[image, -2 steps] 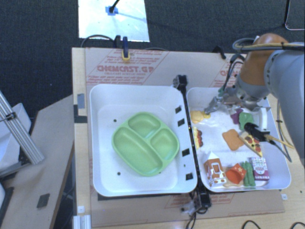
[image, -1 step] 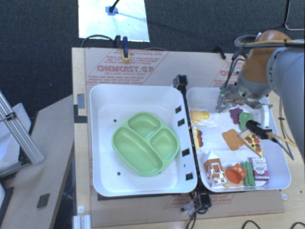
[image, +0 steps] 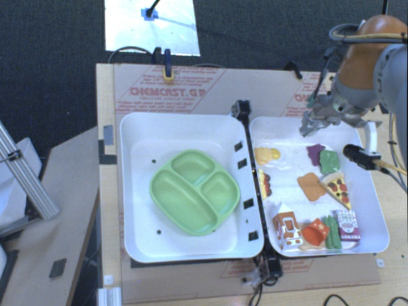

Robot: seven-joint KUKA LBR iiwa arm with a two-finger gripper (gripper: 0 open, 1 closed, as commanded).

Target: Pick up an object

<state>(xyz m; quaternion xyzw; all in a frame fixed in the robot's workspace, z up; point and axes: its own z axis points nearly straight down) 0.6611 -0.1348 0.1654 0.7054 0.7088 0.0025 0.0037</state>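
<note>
small toy foods fill the right bin (image: pixel 376 231): at its near edge stand a little house-shaped carton (image: pixel 287 229), an orange piece (image: pixel 314 233), a green piece (image: pixel 333 231) and a red-and-white carton (image: pixel 347 225) whose print is too small to read. behind them lie a pizza slice (image: pixel 336 188), a brown toast-like piece (image: pixel 310 186), a green and purple pair (image: pixel 324 157) and a yellow piece (image: pixel 267 154). one red-yellow item (image: pixel 264 183) at the left wall is half hidden by the bin divider. the left bin (image: pixel 137 171) carries a green divided plate (image: pixel 194 192). on the tabletop sheet (image: pixel 167 92) i read "chemcast gp" in red, partly covered. the gripper (image: pixel 310 125) hangs over the far edge of the right bin, holding nothing; if its fingers are wide or narrow i cannot tell.
</note>
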